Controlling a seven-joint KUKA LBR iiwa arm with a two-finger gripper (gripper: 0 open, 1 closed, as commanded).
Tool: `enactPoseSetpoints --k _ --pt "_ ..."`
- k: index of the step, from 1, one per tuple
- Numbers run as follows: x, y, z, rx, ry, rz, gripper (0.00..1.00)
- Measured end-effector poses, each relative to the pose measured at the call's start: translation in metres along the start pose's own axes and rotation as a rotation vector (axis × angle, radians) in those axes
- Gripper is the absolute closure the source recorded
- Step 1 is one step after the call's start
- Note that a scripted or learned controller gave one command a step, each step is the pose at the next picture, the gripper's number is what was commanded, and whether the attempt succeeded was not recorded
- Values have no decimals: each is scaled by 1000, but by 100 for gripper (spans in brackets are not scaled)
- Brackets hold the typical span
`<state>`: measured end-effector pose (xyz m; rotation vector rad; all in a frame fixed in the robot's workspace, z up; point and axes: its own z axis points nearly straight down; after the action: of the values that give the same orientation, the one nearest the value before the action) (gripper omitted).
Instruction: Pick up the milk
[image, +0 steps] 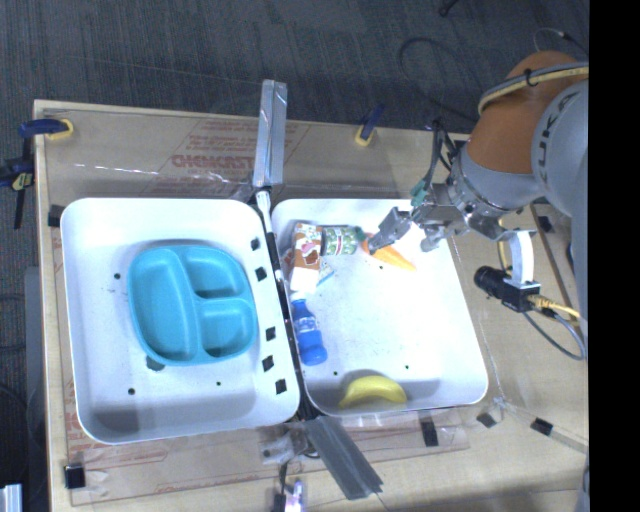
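We found the milk (322, 243) lying flat at 12 o'clock in the right bin (455, 345), hard by the divider, and the gripper (392, 228) hung at its 3 o'clock, grip state indiscernible, over a carrot (393, 257), presumably lining up.

Turquoise tray (190, 305), yellow banana (373, 390), blue bottle (307, 335).

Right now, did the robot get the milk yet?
Not yet. Done: the arm has reached over the right bin, and its gripper hovers near the top edge, by the orange carrot. In hand: nothing shows between its fingers. Left: the milk carton lies in the bin's top left corner, so the gripper has to move over to it, grasp it and lift it out.
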<state>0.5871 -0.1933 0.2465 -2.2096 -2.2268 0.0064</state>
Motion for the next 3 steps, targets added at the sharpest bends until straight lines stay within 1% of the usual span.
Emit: enactPoseSetpoints --k 1,2,3 --pt "69 36 120 1 -1 -43 0" --pt "77 66 145 25 -9 -108 0" --pt "78 66 139 31 -8 -112 100"
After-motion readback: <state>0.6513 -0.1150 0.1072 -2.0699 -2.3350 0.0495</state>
